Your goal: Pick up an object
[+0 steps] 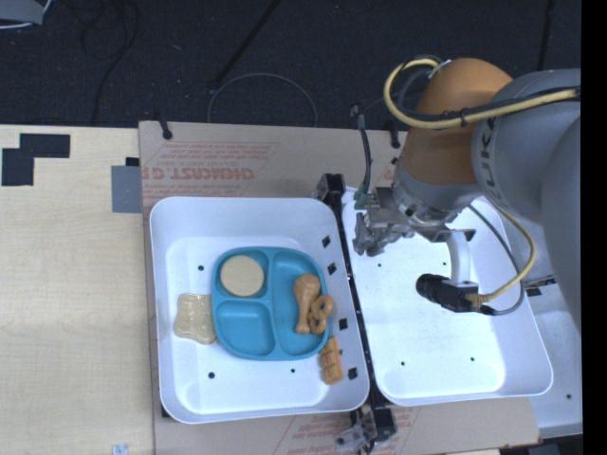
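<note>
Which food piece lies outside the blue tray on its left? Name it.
The pale flat piece on the left bin's floor, against the blue tray; the other outside piece lies right.

blue tray in left bin, gripper over right bin

The arm has a smooth grey casing with a rounded orange section above the wrist. A yellow cable loops over the orange part and another trails below. Dark lettering marks the grey shell. The gripper appears grey metal; detail is unclear.
</note>
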Robot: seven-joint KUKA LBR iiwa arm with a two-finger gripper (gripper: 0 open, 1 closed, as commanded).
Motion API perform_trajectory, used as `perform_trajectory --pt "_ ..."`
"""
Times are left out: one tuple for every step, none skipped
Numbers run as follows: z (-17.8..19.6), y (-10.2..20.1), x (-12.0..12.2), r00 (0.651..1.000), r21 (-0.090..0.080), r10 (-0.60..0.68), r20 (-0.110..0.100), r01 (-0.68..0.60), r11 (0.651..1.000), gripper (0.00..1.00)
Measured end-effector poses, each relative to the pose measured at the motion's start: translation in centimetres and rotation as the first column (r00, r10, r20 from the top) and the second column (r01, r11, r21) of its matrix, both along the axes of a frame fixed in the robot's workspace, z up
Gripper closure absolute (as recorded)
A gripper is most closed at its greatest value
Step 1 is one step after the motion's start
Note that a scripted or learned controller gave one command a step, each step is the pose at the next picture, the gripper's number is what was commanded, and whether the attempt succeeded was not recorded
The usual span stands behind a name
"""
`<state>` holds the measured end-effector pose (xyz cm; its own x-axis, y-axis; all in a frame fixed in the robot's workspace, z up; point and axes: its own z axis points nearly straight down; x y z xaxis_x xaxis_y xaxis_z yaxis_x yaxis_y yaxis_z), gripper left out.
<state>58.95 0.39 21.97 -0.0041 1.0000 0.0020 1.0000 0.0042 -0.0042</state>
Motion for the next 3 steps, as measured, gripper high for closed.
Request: perform_trajectory --pt "0.2 5.0 -2.1 1.0 -0.001 -0.001 -0.002 0.001 1.0 1.0" --pt "1.1 10.7 -3.3 1.0 -0.001 -0.001 0.001 0.001 1.0 1.0" --pt "1.1 10.5 -3.3 1.0 -0.002 -0.002 0.001 0.002 1.0 0.0"
